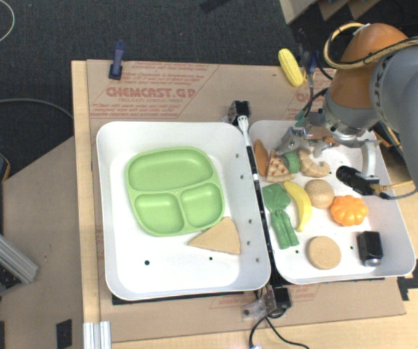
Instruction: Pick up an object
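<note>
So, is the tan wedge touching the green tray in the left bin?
Touching, as far as the camera view shows: the tan wedge has its upper edge against the lower right rim of the green divided tray, with no white gap between.

Red printed lettering runs across the far strip of the flat brown cardboard sheet (172, 86) lying under the two white bins; the large line reads roughly "CHEMCAST G P". A smaller red line sits just above it, too fine to make out. More faint red print shows on the cardboard's near edge, also unreadable.
</note>
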Controlling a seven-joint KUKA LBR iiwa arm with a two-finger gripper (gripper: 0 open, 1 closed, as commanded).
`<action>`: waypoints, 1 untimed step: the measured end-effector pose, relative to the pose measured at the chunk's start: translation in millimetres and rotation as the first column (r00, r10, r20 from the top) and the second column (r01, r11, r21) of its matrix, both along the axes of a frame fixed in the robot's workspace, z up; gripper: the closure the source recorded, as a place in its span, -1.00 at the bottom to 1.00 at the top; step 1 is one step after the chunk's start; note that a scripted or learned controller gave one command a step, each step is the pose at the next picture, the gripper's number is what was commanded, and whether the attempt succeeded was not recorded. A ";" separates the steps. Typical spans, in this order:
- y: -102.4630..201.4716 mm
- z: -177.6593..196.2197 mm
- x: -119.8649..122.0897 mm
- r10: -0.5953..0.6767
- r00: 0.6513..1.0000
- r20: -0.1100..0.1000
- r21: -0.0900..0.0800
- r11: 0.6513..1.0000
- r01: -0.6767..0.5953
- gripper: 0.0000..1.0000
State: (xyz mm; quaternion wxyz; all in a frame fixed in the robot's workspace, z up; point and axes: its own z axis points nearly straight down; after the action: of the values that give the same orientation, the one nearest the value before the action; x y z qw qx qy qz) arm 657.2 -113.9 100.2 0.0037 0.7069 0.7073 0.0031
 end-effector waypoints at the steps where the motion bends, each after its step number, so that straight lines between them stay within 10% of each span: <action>1: -0.5 8.8 -0.1 -0.001 1.000 0.000 -0.001 1.000 0.001 1.00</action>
State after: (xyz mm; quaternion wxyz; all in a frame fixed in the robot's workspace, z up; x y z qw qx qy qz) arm 657.1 -114.4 109.0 0.0039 0.7072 0.7070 0.0028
